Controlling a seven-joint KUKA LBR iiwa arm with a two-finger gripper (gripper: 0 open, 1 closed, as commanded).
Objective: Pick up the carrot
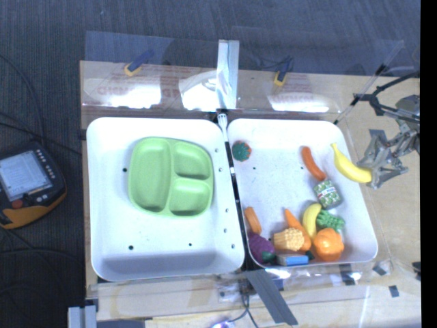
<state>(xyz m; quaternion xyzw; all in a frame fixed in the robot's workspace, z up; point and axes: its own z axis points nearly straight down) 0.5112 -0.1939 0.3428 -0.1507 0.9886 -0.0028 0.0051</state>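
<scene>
Carrot (pixel 293 219) lies in the right bin (pixel 280 173), near-centre of the toy pile, orange with its tip pointing far-left, touching the corn (pixel 289 238). A second small orange piece (pixel 252 219) sits near the bin's left wall. Around them: orange fruit (pixel 328 244), two bananas (pixel 350 165) (pixel 311 219), sausage (pixel 313 162), purple grapes (pixel 258 244). Left bin (pixel 109 183) holds a green divided plate (pixel 171 176). Gripper (pixel 384 157) sits outside the right bin's right edge, grasping nothing; whether its jaws are parted or closed can't be made out.
</scene>
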